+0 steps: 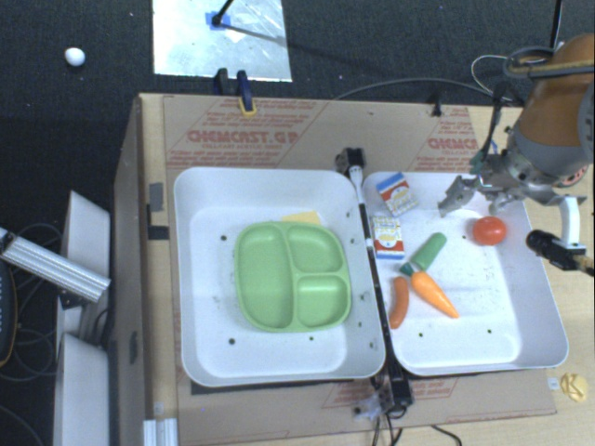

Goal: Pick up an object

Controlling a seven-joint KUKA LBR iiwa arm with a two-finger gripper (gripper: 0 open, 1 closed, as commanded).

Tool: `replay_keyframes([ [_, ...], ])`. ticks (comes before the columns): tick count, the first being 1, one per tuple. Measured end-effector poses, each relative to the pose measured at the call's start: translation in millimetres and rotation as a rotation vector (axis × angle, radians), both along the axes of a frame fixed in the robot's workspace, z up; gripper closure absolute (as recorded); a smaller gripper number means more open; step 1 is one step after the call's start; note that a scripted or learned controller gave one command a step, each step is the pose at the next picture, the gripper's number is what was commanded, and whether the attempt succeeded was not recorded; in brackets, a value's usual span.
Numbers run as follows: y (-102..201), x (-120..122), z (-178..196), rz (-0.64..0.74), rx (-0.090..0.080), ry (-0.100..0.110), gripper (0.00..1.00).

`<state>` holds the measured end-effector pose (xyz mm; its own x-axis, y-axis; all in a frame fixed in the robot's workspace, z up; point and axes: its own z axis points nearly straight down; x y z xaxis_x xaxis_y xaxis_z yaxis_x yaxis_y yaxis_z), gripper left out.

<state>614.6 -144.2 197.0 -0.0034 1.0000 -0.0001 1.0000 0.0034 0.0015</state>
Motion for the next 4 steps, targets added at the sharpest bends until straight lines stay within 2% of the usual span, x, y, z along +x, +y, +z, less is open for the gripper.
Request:
replay_keyframes([
  [1, -14, 40, -113, 0.001, 0.0, 0.001, 0.0],
  [2, 29, 52, -113, 0.002, 0.0, 0.011, 0.0],
  [3, 29, 53, -102, 0.005, 0.0, 0.006, 1.0],
  [4, 29, 53, -102, 0.006, -0.001, 0.006, 0.0],
])
